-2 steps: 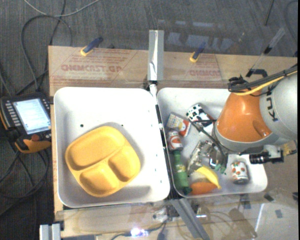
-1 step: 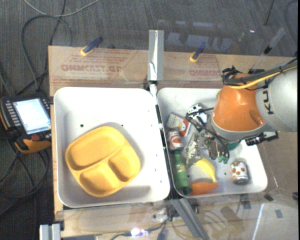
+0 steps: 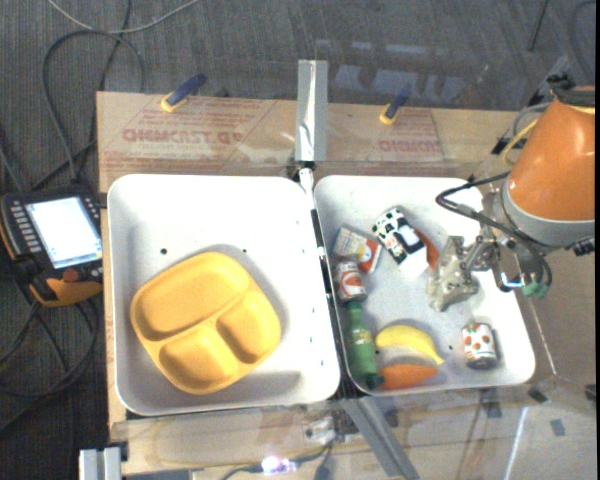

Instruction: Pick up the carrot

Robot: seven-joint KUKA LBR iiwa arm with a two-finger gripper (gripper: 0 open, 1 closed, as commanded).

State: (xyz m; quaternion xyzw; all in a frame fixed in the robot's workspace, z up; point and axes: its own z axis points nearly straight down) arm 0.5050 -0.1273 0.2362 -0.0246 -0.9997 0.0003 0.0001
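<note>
Bench (image 3: 205, 133) bears left bin (image 3: 130, 208), right bin (image 3: 500, 363), side by side.

2 white bins: left bin (image 3: 140, 208) has yellow tray (image 3: 206, 320); right bin (image 3: 510, 353) has carrot (image 3: 410, 375), banana (image 3: 410, 343), green bottle (image 3: 360, 340); gripper (image 3: 452, 288) above right bin.

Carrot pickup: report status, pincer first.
Pincer low in right bin, nothing seen held. Carrot at bin's near edge, untouched. Banana lies against carrot; green bottle beside its left end.
</note>
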